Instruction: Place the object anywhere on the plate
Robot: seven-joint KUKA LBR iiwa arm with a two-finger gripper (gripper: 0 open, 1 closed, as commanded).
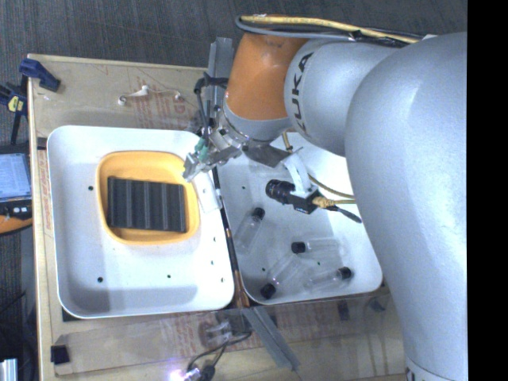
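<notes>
1. A wooden bench (119,86) is seen from above on dark grey carpet (119,14); two shallow white bins are set on it side by side.
2. The left bin (71,276) holds a yellow plate (147,163) with a dark ribbed insert (148,205) laid in its middle.
3. The right bin (361,280) holds several clear vials with black caps (305,272), scattered across its floor, apart from the plate.
4. One clear vial (208,193) is seen just below the gripper, at the plate's right edge near the wall between the bins; whether it touches the plate cannot be told.
5. The gripper (198,161) is placed over the right rim of the plate. Whether the jaws are released or clenched cannot be told.
6. Much of the right bin is hidden by the grey arm (397,133) and its orange band (258,74).
7. A black cylindrical fitting with a cable (290,194) is seen over the right bin.
8. A blue clamp (36,74) is fixed at the bench's far-left corner; a screen (14,175) is glimpsed at the left edge.
</notes>
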